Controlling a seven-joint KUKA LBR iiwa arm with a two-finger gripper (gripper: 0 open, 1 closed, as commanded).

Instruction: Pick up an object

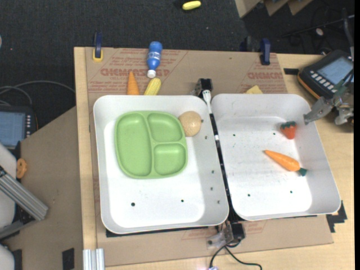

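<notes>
Camera view shows two white bins side by side on a cardboard sheet [169, 66] that covers the bench. The gripper [325, 110] is at the right side, just over the upper right rim of the right bin [315, 201]. It holds nothing that can be seen, and I cannot tell from this angle whether it is wide or narrow. In the right bin, a small red toy with a green top [288, 130] lies near the upper right corner, close to the gripper but apart from it. A toy carrot [283, 160] lies a little lower, slanted, with its green end towards the right wall; it does not touch the red toy. In the left bin [146, 212] there is a green divided plate [149, 145] with three compartments. A beige round object [191, 122] rests against the plate's upper right corner. Behind the left bin, on the cardboard, lie a blue and white bottle [153, 58], an orange cone-shaped piece [132, 84] and a yellow toy corn [152, 86], the last two just beside each other. A handheld control unit [331, 75] sits on the bench behind the gripper.
</notes>
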